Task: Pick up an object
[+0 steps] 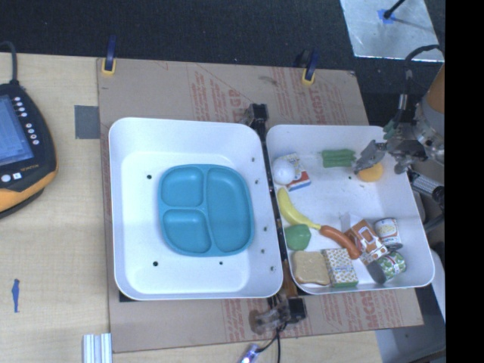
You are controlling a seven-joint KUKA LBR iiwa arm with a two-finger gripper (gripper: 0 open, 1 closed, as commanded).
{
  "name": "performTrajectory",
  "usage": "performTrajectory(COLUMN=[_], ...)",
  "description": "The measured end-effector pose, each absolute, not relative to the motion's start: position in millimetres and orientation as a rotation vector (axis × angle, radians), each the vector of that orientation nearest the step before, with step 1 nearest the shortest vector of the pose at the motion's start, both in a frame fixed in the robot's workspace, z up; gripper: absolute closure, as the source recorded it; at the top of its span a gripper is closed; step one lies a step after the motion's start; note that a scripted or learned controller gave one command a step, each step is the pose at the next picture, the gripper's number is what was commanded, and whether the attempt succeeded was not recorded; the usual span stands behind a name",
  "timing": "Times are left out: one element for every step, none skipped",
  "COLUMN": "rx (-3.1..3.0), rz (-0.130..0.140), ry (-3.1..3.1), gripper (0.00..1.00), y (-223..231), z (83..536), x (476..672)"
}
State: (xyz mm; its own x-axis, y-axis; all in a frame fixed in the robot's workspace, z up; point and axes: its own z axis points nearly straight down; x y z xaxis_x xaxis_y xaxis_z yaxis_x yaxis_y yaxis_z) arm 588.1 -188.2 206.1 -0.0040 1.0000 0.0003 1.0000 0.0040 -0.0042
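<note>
The right bin (344,131) holds the loose objects. A yellow-orange piece (370,174) lies near its far right wall. My gripper (383,162) hangs just above and beside that piece, reaching in over the bin's right rim, open, with nothing between its fingers. A green block (337,157) lies just left of the gripper. Farther left are a white ball (284,171) and a small carton (299,178). A banana (293,211), a green lime (297,237), a carrot (339,237), a bread slice (311,268), a cracker box (341,268) and small cans (386,231) fill the near half.
The left bin (132,138) holds a blue divided plate (205,209). A teach pendant (21,146) lies on the bench at the far left. Clamps (308,66) pin the cardboard sheet under both bins at the back edge.
</note>
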Motion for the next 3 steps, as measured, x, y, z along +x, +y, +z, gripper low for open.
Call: performTrajectory(rx=[-2.212,-2.217,-2.214], rz=[0.006,0.003,0.003], ry=[-2.226,-2.223,-2.227], gripper=[0.00,0.00,0.00], y=[-189.5,-212.5,-162.1], z=[102.6,141.1,92.2], x=[655.7,592.3,491.8])
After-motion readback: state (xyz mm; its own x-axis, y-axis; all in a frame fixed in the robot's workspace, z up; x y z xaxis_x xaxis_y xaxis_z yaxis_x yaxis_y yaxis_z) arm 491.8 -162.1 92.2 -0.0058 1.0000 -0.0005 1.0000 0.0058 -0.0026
